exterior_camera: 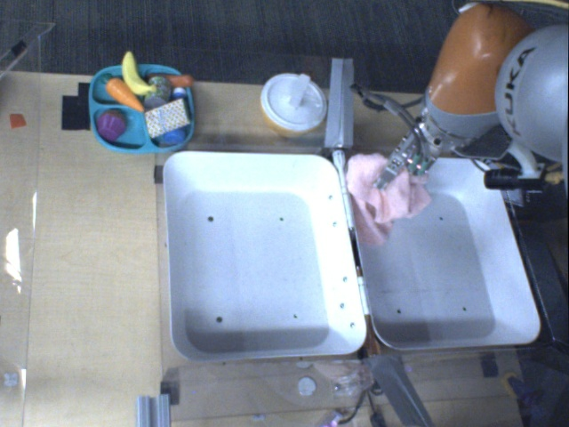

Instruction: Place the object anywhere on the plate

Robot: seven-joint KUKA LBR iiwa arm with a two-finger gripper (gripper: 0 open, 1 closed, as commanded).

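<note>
The gripper [402, 163] hangs over the far left corner of the right bin [462, 265], and its fingers are clamped on a pink cloth [382, 198], pinching it near its upper right edge. The cloth droops from that pinch and spreads leftward, its far side lying against the divider where the right bin meets the left bin [258, 256]. Its lower folds seem to touch the bin floor, though I cannot tell how much weight rests there.

The plate is hard to settle on (nothing in either bin looks like one). Beyond the bins, on the surface, sit a blue tray of toy food [142, 107] and a round white and yellow dish [293, 103], and the dish is the likelier target.

To do this step well, the arm should lift straight up until the whole cloth hangs free of the bin wall, since a dragged hem could catch on the rim. Then it should carry the cloth over the dish and lower it until the bulk settles inside before letting go. A limp cloth slides, so releasing low and centred matters most.
</note>
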